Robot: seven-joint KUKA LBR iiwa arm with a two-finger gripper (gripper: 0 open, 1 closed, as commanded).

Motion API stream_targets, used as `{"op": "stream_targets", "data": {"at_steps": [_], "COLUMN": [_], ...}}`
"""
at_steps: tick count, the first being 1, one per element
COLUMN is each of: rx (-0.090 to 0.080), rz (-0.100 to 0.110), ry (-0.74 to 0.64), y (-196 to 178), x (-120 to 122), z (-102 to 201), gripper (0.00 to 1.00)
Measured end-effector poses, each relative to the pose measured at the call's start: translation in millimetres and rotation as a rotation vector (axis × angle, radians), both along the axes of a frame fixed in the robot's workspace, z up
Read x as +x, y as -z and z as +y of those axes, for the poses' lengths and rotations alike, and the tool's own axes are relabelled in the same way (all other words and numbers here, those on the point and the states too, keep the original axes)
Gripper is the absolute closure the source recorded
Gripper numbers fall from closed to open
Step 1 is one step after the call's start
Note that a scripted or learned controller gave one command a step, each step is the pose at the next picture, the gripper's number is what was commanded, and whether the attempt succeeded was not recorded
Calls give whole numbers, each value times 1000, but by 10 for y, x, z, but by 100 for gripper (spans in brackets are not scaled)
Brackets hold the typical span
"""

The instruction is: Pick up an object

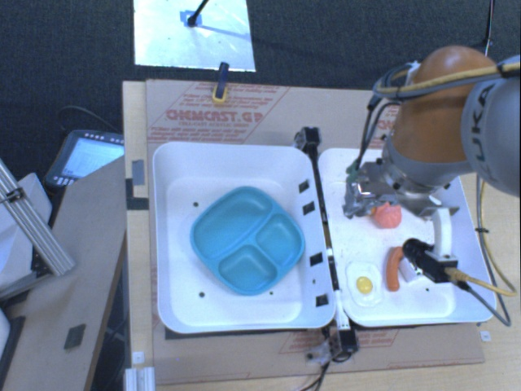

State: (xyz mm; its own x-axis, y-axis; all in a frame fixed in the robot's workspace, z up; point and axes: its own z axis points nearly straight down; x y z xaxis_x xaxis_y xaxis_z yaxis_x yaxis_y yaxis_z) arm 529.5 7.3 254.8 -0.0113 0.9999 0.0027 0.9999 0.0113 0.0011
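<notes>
Three small things share the bin [423, 306] that the tool [361, 200] is reaching into. A pink-red lump [387, 216] (perhaps a toy strawberry, too small to be sure) lies just beside the tool and seems to touch its lower edge. An orange-red toy sausage [392, 268] lies farther out from the tool, toward the bin's front rim, and a toy fried egg [364, 286] sits close beside the sausage, nearest that rim. Across the divider from the tool, the other bin [175, 177] holds a blue divided plate [247, 239], well apart from the tool.

The tool hangs low over the bin floor, close to the divider. The bulky wrist above hides most of it, so I cannot tell whether it is open or closed, and nothing can be seen held in it.

The likeliest target is the lump, being closest, and that is also where the trouble lies. It appears to sit off to the tool's side, not squarely beneath it. A close from here could catch only its edge and squeeze the rounded shape out sideways, or nudge it away across the smooth floor. The lift would then come up with nothing. The divider is a second risk (the tool is near it), since a sideways correction could scrape against it. Should the egg or sausage be chosen instead, they lie so close that taking one may drag the other along.
</notes>
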Motion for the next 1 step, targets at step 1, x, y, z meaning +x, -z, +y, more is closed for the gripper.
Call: {"op": "stream_targets", "data": {"at_steps": [1], "rx": [0], "rz": [1], "ry": [1], "y": [136], "x": [-142], "z": [582], "gripper": [100]}}
